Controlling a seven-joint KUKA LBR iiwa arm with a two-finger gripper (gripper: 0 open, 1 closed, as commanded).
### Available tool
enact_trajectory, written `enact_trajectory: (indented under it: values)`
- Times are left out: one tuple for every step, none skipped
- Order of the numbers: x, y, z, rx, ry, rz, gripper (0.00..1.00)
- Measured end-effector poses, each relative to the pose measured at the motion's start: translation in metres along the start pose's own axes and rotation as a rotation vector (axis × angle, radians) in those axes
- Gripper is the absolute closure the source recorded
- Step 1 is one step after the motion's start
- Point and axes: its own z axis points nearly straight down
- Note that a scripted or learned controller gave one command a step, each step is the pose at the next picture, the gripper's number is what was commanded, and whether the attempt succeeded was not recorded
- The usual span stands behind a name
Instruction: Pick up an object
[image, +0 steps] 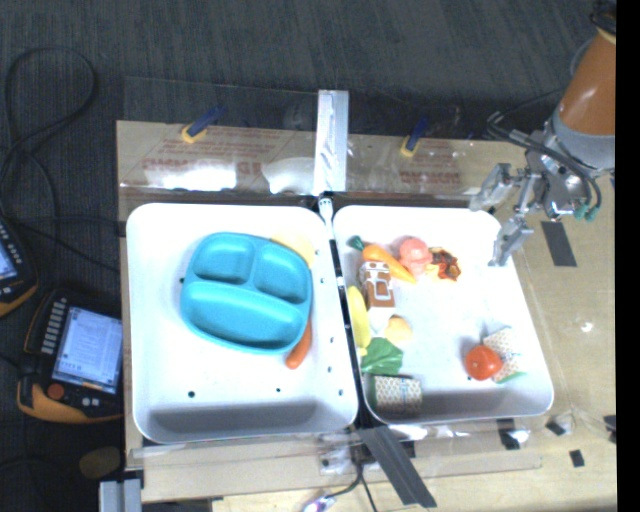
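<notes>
The gripper (506, 222) hangs over the upper right corner of the right bin (520, 300), its two fingers spread apart with nothing between them; one finger (489, 190) sits above the bin's top rim and the other finger (507, 243) slants down just inside the right wall. The arm (588, 95) enters from the upper right, its orange band showing at the frame edge. Inside the right bin, small objects crowd the left half: a carrot (385, 258) near the top, a pink ball (412, 250) just right of it, a dark brown and orange piece (444, 264) touching the ball's right side, and a brown and white block (377, 283) below the carrot. A yellow piece (357, 312) lies along the bin's left wall, with a pale yellow lump (398, 327) beside it, a green leaf (381, 354) lower down, and a checked tan item (398, 391) at the bottom edge. Well apart from these, toward the lower right, a red tomato (483, 362) rests against a mesh-patterned thing (503, 345). The left bin (165, 380) holds a blue divided tray (246, 290), upright and tilted across the middle; a yellow item (293, 245) peeks from behind its upper right corner and an orange stick (301, 345) lies against its lower right edge. Both bins sit side by side on the surface (580, 330), and a handheld screen (83, 347) lies on the floor to the left.
</notes>
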Motion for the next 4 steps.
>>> enact_trajectory:
  values:
    - [0.084,0.027,0.099,-0.001,0.002,0.118,0.00]
    - [0.121,-0.021,0.166,-0.001,-0.006,0.251,0.00]
    - [0.117,-0.015,0.154,-0.007,-0.009,0.245,1.00]
    - [0.124,0.041,0.163,0.000,-0.011,0.267,1.00]
